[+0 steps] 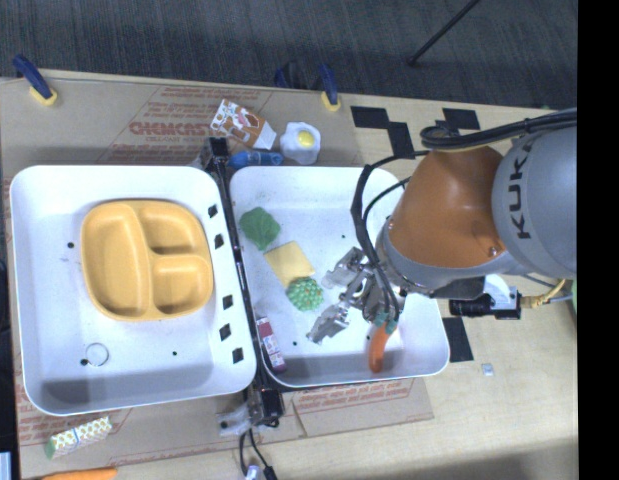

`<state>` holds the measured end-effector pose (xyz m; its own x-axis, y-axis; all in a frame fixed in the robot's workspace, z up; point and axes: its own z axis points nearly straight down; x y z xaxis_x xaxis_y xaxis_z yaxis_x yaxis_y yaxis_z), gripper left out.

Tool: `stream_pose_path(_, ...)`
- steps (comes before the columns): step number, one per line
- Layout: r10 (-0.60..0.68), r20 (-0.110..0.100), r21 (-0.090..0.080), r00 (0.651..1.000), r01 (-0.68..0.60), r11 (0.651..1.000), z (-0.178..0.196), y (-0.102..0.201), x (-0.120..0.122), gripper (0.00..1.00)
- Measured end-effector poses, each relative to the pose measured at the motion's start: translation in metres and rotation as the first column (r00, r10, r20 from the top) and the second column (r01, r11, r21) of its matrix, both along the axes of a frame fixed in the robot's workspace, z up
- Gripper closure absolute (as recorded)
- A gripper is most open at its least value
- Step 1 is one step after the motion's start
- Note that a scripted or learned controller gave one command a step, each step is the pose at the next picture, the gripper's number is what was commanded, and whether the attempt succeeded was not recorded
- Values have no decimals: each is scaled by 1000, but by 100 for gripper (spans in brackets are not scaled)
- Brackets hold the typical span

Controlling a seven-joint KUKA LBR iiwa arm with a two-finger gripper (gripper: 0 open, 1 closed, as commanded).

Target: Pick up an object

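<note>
My gripper (338, 297) hangs over the middle of the right bin (319, 188), fingers spread open with nothing between them. Just left of the fingertips lies a round green bumpy ball (305, 294). A yellow block (288, 261) sits above that ball, and a dark green leafy piece (259, 226) lies further up-left. An orange carrot (378, 347) rests at the bin's lower right, partly under the wrist. A small red and white packet (267, 344) lies along the bin's left wall near the bottom.
The left bin (39, 298) holds a yellow divided tray (147, 257) and a small clear ring (96, 354). Beyond the bins lie a snack packet (234, 121), a blue item (257, 157) and a white and yellow egg toy (301, 141). Black cables loop above the wrist.
</note>
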<state>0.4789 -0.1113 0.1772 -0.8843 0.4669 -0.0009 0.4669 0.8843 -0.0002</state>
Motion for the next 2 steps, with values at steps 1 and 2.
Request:
stream_pose_path(1,145,-2,1,989,-145,989,-86,-39,62,0)
stream_pose_path(2,310,1,0,951,-310,951,-85,-32,79,0)
